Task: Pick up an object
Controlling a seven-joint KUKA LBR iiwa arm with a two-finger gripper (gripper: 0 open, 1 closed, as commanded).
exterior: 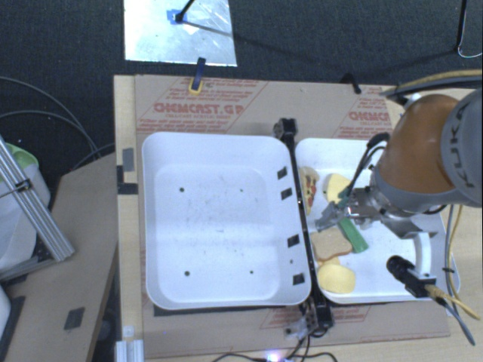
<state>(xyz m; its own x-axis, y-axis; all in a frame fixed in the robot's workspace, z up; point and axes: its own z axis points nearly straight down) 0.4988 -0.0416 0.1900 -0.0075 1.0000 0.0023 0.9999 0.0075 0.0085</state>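
Gripper (330, 219) hovers low in the right bin (377, 289), finger state impossible to tell; it should centre over the green stick (355, 236) before closing.

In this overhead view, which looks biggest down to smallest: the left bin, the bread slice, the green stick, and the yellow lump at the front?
1. Left bin, by far the largest.
2. Bread slice, though the arm hides part of it.
3. Yellow lump and green stick: too alike to rank; the lump is rounder, the stick longer and thinner and partly under the pincer.
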